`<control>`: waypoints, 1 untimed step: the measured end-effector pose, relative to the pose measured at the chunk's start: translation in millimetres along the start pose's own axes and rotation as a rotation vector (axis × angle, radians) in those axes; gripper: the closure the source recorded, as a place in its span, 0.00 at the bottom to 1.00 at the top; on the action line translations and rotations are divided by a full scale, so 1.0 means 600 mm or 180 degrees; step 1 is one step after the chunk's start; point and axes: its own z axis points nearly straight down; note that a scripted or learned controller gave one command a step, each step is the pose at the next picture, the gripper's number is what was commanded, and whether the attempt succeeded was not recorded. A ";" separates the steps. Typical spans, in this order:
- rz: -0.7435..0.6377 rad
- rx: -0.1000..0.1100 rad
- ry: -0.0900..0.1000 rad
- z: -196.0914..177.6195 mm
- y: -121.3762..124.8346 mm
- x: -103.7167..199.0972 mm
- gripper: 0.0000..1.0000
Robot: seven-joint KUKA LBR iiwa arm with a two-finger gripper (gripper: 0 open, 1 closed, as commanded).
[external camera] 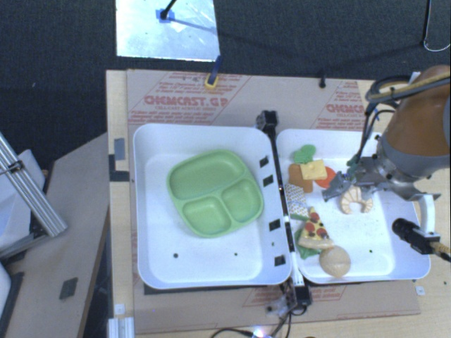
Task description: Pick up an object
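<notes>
Jaws [343, 186] low in right bin [380, 259], beside croissant [356, 201]; spread unclear.

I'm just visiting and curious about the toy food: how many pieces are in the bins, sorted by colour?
Green: 2, the divided plate in the left bin and a leafy piece in the right bin
Yellow-orange: 1, a cheese-like block
Red: 1, a piece beside that block
Tan or cream: 2, a croissant and a round bun
Mixed colours: 1, a pizza slice
Total: 7

grey arm [412, 162], orange band [423, 122] above wrist
</notes>
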 end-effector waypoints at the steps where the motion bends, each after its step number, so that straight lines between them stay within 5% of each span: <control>1: -0.0007 -0.0041 -0.0005 -0.010 0.005 0.000 0.00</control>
